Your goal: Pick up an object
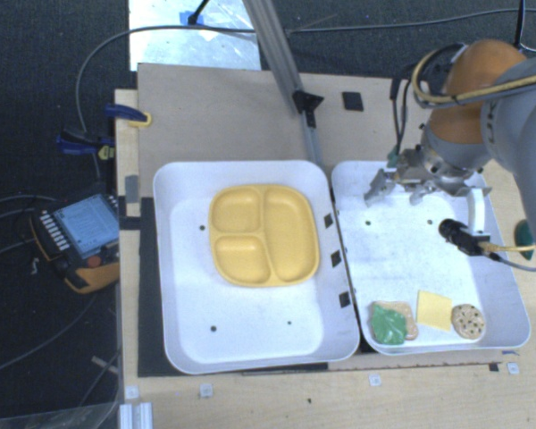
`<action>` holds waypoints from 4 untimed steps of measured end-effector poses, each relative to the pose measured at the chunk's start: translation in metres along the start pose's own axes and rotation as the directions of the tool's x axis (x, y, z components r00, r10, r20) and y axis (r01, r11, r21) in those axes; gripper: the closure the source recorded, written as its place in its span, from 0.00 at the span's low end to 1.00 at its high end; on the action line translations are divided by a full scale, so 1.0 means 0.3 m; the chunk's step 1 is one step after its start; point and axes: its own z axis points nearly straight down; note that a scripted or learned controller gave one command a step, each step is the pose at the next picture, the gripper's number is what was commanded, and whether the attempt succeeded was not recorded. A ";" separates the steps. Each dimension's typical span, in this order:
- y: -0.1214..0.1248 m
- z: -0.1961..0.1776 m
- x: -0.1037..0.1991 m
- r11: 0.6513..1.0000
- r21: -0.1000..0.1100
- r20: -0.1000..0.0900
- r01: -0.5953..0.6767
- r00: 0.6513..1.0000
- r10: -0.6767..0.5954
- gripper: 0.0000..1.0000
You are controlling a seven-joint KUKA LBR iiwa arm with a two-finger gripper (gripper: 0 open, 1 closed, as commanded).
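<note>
- Nearest me, along the front edge of the right bin (509, 329), I see three flat toy foods in a row: a green-topped toast (391, 322), a cheese slice (434, 310) and a cookie (467, 322). They lie close together, the toast against the bin's front-left corner.
- I judge all three light and stiff, likely smooth plastic, so slippery and thin; a pinch across the edges would have to go low, almost to the bin floor.
- The cheese looks easiest to me: square, with one corner pointing away from me, no real long axis. I'd take it across two opposite straight edges. The cookie is round, so any direction serves. The toast runs slightly longer left to right.
- In the left bin (179, 329) sits a yellow plate (263, 235) with three compartments.
- Farthest, the gripper (420, 189) hangs over the right bin's back edge, well apart from the foods; I read its jaws as spread apart, nothing between them.
</note>
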 end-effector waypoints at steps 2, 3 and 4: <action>-0.012 0.197 0.030 1.000 -0.005 0.000 0.001 1.000 -0.001 0.00; -0.006 0.156 0.027 1.000 -0.012 0.002 0.001 1.000 -0.001 1.00; 0.010 0.003 0.044 1.000 -0.009 0.000 0.004 1.000 -0.004 1.00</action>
